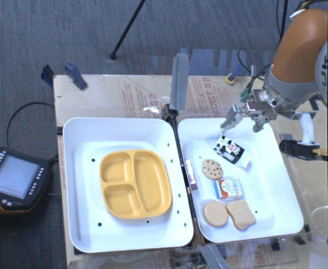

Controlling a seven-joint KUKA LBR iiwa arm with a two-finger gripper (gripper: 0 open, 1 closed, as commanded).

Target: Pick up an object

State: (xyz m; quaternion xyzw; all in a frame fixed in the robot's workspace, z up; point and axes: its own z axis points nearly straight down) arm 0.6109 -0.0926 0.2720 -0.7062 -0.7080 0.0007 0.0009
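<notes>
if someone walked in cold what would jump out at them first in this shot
Most likely the yellow divided tray, sitting alone in the middle of the left bin. Next the arm's orange band at the upper right, with the open gripper hanging above the far end of the right bin. Below it lies a cluster of small food items, with a black-and-white packet nearest the gripper.

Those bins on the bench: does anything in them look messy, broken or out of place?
Nothing looks spilled or broken. The yellow tray sits slightly askew in the left bin. In the right bin, the black-and-white packet lies tilted and a thin stick-like item rests against the left wall.
</notes>
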